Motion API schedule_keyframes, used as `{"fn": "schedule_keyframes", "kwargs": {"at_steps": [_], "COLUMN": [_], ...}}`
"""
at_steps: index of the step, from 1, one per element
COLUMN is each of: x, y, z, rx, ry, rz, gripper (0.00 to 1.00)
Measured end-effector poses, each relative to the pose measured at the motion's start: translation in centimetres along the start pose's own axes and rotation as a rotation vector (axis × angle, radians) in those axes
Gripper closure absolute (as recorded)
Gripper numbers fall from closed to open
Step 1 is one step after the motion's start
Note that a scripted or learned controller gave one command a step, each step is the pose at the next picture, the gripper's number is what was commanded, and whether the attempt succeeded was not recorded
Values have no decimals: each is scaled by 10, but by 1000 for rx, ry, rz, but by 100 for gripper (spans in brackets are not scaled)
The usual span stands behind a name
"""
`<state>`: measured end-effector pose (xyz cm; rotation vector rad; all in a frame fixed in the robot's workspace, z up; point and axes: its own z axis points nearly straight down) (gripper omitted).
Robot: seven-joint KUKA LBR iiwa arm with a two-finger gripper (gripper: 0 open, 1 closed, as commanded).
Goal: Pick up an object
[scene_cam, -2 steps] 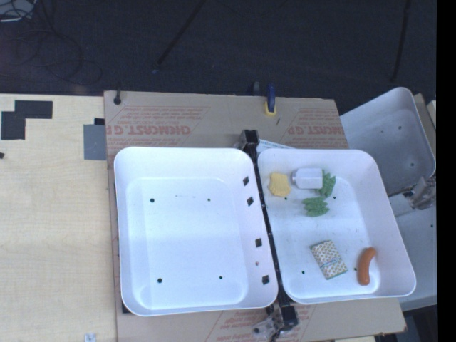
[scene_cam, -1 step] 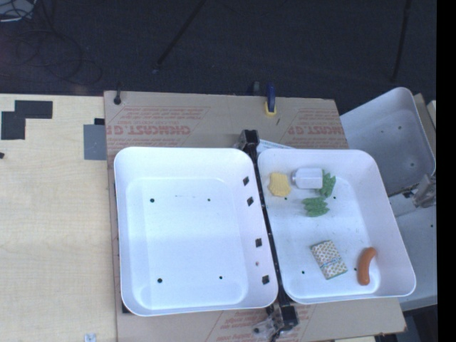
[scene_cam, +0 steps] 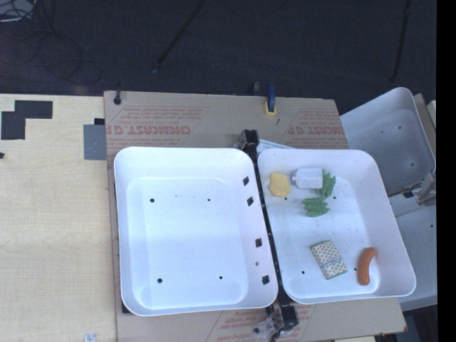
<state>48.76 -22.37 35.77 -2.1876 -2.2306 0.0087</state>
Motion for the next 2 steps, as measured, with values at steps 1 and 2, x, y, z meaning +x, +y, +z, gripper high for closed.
{"fn": "schedule_keyframes", "kwargs": {"at_steps": [1, 2], "x": [-1, -2], "y": [0, 0], "z": [-9, -18], "rx": [1, 1], "ry": [0, 1], "rz": [-4, -8], "gripper": [100, 100]}}
